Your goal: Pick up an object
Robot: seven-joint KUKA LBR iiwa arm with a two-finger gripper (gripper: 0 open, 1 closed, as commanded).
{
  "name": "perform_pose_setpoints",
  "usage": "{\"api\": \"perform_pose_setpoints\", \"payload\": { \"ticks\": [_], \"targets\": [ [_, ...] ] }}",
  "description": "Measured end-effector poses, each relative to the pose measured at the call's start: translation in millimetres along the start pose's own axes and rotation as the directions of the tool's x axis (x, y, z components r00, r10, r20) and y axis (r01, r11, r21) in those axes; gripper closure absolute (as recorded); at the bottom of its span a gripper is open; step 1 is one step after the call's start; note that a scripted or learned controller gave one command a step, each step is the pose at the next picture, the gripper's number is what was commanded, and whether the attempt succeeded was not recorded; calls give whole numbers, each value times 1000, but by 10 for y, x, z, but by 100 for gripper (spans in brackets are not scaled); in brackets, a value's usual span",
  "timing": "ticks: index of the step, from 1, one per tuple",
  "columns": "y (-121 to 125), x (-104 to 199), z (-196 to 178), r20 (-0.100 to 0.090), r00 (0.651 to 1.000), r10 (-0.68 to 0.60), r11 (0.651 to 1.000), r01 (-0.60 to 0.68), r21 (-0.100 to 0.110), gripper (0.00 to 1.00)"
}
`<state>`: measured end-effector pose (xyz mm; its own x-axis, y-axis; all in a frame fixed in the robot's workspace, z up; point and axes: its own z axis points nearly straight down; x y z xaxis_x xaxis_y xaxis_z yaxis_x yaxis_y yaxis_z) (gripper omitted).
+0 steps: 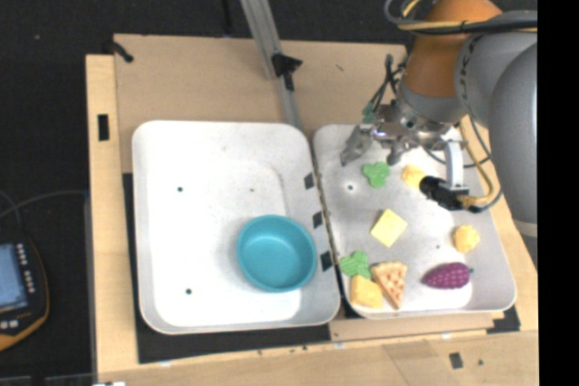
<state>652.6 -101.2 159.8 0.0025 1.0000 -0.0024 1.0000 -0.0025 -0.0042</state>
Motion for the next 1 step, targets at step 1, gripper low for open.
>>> {"api": "perform_pose_setpoints", "payload": {
  "ticks": [1],
  "targets": [
    [6, -12, 493, 0, 1000, 2, 1000, -2, -6, 0]
  ]
}}
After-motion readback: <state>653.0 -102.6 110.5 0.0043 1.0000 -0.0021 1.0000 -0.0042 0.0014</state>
